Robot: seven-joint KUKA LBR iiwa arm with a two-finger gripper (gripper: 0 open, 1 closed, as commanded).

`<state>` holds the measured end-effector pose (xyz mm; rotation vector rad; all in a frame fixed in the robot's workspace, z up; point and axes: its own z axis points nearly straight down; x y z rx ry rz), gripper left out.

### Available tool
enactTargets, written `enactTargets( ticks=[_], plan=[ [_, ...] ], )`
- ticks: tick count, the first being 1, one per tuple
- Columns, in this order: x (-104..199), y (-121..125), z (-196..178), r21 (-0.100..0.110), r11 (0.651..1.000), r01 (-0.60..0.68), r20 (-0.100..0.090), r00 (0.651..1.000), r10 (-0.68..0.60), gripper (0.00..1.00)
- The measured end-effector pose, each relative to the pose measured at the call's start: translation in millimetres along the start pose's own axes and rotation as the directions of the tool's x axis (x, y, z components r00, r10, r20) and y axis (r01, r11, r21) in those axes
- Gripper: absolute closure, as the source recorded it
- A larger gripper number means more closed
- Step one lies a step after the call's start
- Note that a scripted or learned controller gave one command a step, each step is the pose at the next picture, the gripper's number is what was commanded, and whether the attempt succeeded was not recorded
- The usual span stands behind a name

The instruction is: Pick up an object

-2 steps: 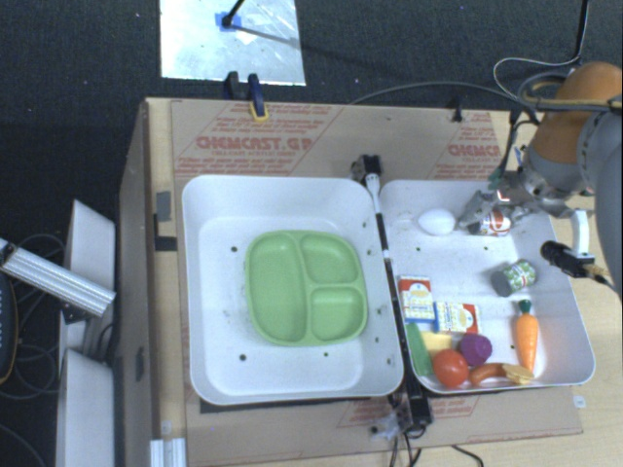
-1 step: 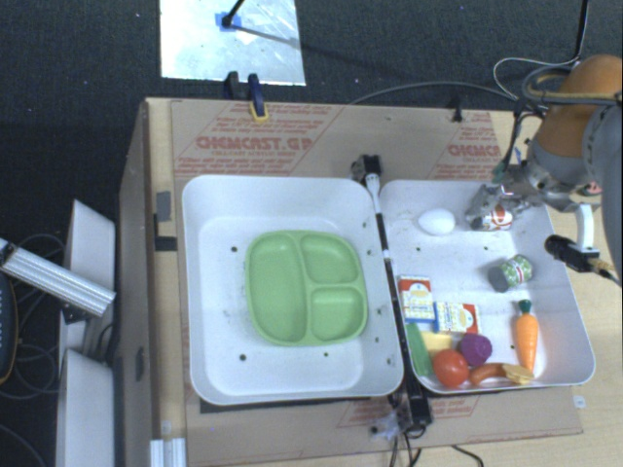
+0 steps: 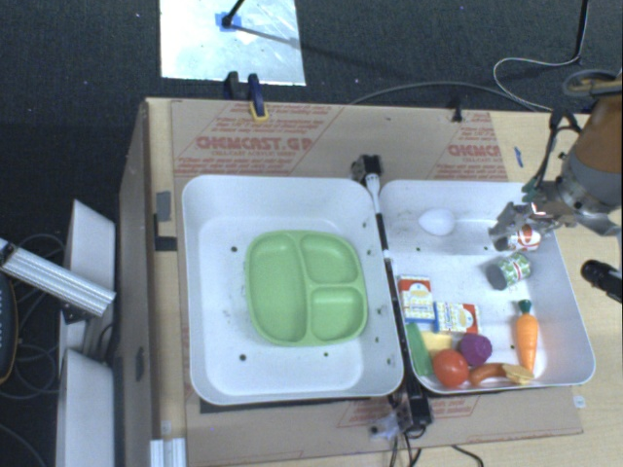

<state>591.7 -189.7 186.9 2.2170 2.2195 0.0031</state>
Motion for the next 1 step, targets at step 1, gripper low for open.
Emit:
enactTargets(
  ticks=[1],
  plan=[
    [42.1, -59.8, -50.1, 0.001, 1.000, 0.002, -0.002, 1.000, -0.002, 1.00]
  ],
)
